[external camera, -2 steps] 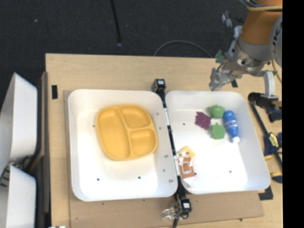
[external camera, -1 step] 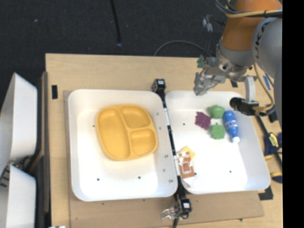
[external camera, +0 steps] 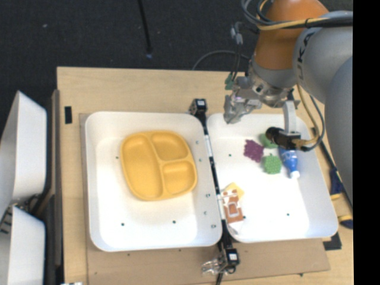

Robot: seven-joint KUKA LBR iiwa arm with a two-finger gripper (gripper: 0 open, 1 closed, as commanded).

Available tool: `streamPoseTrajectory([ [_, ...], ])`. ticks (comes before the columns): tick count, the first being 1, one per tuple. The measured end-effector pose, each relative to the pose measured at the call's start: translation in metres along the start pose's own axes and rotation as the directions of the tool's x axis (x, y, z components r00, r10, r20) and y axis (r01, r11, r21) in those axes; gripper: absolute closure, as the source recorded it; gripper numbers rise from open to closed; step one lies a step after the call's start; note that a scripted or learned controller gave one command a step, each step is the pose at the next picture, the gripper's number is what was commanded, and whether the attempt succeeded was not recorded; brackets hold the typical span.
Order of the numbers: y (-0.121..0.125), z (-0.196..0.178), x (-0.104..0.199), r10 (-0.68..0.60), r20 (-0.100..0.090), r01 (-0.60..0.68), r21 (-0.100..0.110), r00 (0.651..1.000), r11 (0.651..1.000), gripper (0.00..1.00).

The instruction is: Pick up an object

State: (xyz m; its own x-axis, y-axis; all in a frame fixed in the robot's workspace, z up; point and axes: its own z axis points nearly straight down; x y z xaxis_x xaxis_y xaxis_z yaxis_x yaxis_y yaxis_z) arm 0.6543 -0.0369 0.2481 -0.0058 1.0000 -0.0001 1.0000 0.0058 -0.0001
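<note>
Camera view: approach step, grey arm's jaws (external camera: 236, 113), grip state unclear, hover over the right white bin (external camera: 309, 218), needing descent toward the purple grape-like toy (external camera: 253, 150) nearby.

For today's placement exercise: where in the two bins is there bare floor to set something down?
Free: right bin front right, beyond the card; left bin strip around the yellow tray. Crowded: right bin's back, with purple toy, green toy, blue tube.

Both white bins (external camera: 95, 177) are seen as smooth, faintly glossy plastic. The yellow divided plate (external camera: 158, 164) looks like matt plastic. The table (external camera: 71, 88) appears as pale, unvarnished wood. A glossy orange band (external camera: 288, 25) is shown above bare metal.
</note>
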Motion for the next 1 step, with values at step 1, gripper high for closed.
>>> streamPoseTrajectory([
  [1,-0.0011,-0.0091,0.0526,-0.001,-0.001,0.001,-0.002,1.000,1.000,1.00],
])
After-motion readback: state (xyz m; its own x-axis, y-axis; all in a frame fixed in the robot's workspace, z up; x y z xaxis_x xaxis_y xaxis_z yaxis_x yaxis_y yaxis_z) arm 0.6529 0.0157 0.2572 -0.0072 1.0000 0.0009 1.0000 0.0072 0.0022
